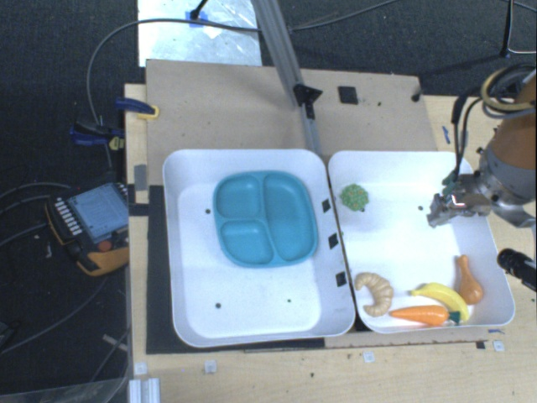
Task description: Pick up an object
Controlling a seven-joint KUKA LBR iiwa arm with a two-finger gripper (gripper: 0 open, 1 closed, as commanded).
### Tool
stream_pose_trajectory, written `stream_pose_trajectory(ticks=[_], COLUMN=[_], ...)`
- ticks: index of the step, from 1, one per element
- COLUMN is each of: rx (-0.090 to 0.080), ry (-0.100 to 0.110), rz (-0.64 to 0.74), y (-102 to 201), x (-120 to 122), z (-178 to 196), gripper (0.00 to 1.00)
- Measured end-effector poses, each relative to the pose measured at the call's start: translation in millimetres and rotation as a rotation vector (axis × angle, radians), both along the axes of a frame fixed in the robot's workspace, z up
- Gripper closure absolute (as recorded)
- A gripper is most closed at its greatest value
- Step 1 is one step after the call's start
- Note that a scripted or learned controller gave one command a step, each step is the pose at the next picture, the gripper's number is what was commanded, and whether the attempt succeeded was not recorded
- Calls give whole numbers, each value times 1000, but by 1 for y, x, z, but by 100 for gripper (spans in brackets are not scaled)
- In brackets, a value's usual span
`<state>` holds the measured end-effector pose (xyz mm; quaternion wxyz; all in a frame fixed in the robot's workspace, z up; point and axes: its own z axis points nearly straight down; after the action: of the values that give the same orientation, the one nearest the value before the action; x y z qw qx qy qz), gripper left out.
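Dark carpet w/ cables all round the desk (pixel 252 107), two white bins on top. Left bin (pixel 189 300) just has a blue divided plate (pixel 265 218), prob a drop spot. Right bin (pixel 403 225) has the pickables: broccoli (pixel 354 196) far-left, croissant (pixel 375 292), carrot (pixel 419 315), banana (pixel 440 295) & a drumstick (pixel 468 280) bunched along the near edge. Pincer (pixel 442 211) hangs over the bin's right side, nothing in it afaict, can't tell how wide it's open.
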<state>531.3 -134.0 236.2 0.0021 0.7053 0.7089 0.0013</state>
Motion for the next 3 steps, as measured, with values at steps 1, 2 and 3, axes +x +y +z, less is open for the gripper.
stream_pose_trajectory(ticks=[1,2,3], rx=[3,3,3], ry=[2,2,2], rz=[5,5,6], y=[46,90,148], x=[4,12,29], z=[4,6,-3], gripper=[100,100,100])
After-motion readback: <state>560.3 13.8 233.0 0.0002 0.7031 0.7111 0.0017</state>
